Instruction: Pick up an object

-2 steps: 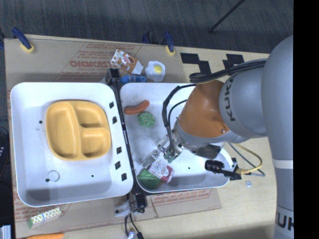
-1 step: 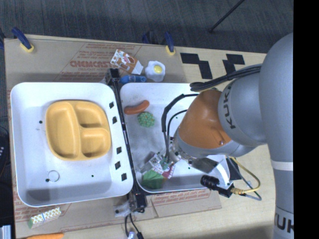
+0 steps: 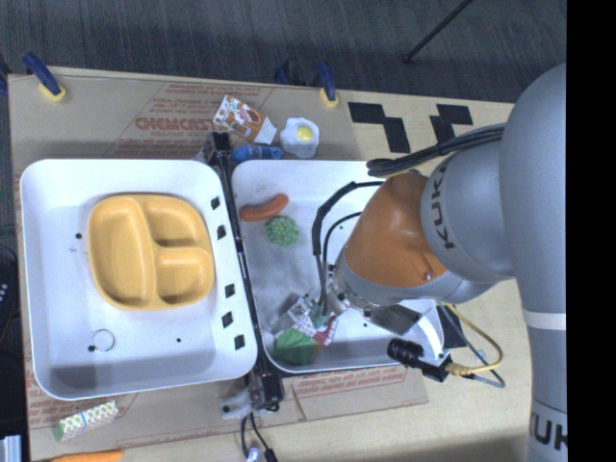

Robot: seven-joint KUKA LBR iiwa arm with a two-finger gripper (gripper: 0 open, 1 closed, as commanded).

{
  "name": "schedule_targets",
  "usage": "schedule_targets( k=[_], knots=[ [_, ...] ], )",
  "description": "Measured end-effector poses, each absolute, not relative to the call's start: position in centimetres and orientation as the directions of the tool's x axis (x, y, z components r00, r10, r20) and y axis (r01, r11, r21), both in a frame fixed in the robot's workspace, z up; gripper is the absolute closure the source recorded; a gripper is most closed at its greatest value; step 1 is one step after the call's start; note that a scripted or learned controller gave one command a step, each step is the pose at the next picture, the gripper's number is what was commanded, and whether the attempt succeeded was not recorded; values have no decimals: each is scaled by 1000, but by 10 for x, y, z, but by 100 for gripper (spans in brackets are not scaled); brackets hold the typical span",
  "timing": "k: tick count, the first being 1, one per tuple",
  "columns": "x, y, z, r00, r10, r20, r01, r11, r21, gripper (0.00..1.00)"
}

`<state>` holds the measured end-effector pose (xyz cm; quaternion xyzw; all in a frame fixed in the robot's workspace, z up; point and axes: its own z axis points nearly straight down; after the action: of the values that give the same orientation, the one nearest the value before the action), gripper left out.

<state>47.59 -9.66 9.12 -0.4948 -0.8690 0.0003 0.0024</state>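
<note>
The hand (image 3: 313, 318), grip state impossible to tell, sits over a crinkled green-and-red packet (image 3: 300, 340).

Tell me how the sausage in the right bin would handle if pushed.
The sausage looks smooth and rounded, so it would probably roll or slide on the right bin. It seems small and likely light. Its curve may make it swing.

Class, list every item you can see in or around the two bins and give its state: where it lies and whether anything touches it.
Yellow tray: flat in the left bin.
Sausage: lying in the right bin, untouched.
Green ball: beside the sausage, untouched.
Green item: at the right bin's near edge, below the gripper.
Gripper: low in the right bin, over small items.
Packet: on the bench outside the bins.
</note>
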Motion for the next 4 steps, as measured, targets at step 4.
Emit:
schedule_targets(
  k=[4],
  knots=[
    [476, -97, 91, -510, 860, 4, 860, 510, -3, 0]
  ],
)
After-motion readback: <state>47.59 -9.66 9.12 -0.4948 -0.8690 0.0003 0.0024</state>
